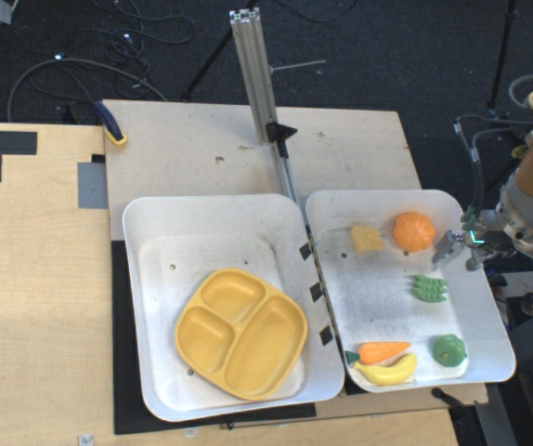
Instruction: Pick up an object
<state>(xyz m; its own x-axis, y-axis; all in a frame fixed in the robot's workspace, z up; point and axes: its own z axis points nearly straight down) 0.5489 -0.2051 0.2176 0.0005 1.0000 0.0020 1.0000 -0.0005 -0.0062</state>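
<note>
Nearest my lens: banana (pixel 389 371) at the right bin's (pixel 378 286) 6 o'clock edge, carrot (pixel 383 351) lying across its top, touching it. Just to their 3 o'clock, a round green fruit (pixel 448 349) in the bin's near right corner, apart from both.

No single target named, so I log all candidates. Orange (pixel 414 231) sits toward 1 o'clock in the right bin, near the far wall. Yellow block (pixel 367 239) just at its 9 o'clock, a small gap between them. Leafy green piece (pixel 429 289) at the orange's 6 o'clock, near the bin's right wall, clear of everything else.

Gripper (pixel 454 247) hangs at the right bin's 3 o'clock rim, just beside the orange on its 3 o'clock side. I see nothing between its fingers; whether they are spread or closed I cannot tell from here, too small and dark. Arm (pixel 526 203) comes in from 3 o'clock, mostly cut by the frame.

Left bin (pixel 155 240): yellow tray (pixel 240 332) with three compartments, lying flat toward the bin's 5 o'clock corner.

Outward: both bins rest on a pale board (pixel 341 147). An aluminium post (pixel 255 72) rises at 12 o'clock. Dark floor with cables (pixel 81 68) beyond at 11 o'clock. Wooden surface (pixel 34 295) at 9 o'clock.
</note>
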